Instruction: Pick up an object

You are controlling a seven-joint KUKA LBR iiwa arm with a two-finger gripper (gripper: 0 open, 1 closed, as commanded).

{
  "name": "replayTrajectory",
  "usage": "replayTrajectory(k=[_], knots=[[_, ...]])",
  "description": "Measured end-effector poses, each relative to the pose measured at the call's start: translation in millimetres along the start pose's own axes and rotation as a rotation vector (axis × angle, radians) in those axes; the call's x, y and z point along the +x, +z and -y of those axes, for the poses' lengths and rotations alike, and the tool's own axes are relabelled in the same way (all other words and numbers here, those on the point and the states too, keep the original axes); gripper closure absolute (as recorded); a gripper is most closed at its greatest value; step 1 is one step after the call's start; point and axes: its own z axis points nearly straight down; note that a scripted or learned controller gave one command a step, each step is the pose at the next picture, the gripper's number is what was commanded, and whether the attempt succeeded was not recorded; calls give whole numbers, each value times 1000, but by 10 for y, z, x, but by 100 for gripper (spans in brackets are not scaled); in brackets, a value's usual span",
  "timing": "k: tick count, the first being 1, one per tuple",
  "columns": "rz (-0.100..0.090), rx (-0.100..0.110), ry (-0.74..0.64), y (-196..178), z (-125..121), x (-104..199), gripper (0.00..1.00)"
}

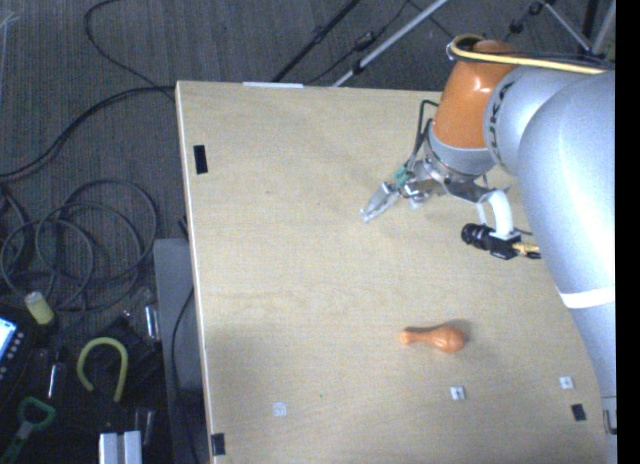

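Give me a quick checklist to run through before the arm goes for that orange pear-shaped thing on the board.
1. Target in view: ok. The orange pear-shaped object lies flat on the tan board, its narrow end pointing to the view's left.
2. Space around the target: ok. Nothing touches it; a small white marker sits apart, nearer the camera.
3. Pincer over the target: not ok. The pincer sits well beyond the object, toward the board's far side.
4. Pincer free of load: ok. Nothing shows between its fingertips.
5. Pincer open enough: cannot tell.
6. Height above the board: cannot tell from this single slanted view.
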Motion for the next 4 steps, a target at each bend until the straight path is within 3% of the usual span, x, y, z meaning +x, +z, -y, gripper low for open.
replayTrajectory(k=[1, 2, 3, 4], knots=[[2, 1, 214, -775, 71, -288, 0], [3, 1, 201, -1113, 274, -959, 0], [2, 2, 89, -341, 308, -1065, 0], [1, 0, -340, -5, 296, -1055, 0]])
